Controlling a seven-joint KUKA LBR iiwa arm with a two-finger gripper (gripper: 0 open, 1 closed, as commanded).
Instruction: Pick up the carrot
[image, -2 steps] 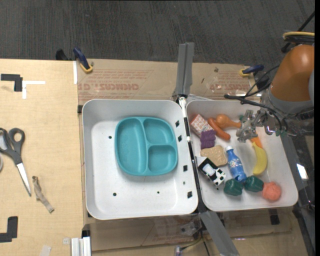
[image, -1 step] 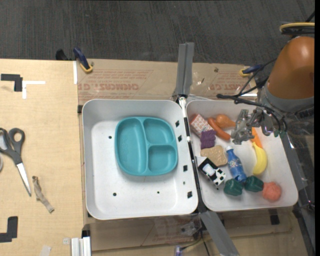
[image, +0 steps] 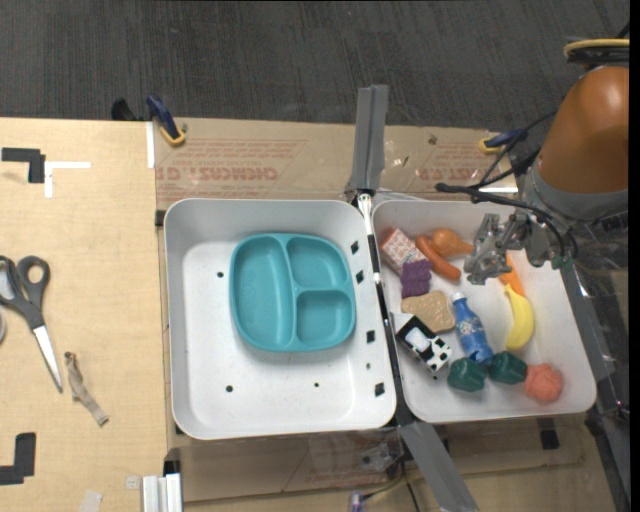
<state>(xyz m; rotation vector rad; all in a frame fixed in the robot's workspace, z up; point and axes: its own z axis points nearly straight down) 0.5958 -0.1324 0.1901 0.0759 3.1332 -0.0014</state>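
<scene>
The orange carrot (image: 441, 250) lies in the right bin (image: 575, 330) near its far left part, beside a pink block (image: 398, 246) and a purple block (image: 415, 276). My gripper (image: 486, 262) hangs just to the right of the carrot, over the far middle of the right bin, with its metal fingers (image: 480, 266) pointing down. Nothing shows between the fingers. The grey arm with its orange band (image: 592, 125) reaches in from the right.
The right bin also holds a banana (image: 520, 318), a blue bottle (image: 471, 328), a tan bread slice (image: 431, 309), a black-and-white die (image: 428, 347), two dark green pieces (image: 487, 372) and a pink ball (image: 544, 382). The left bin (image: 200, 390) holds a teal divided plate (image: 293, 291). Scissors (image: 32, 310) lie on the bench.
</scene>
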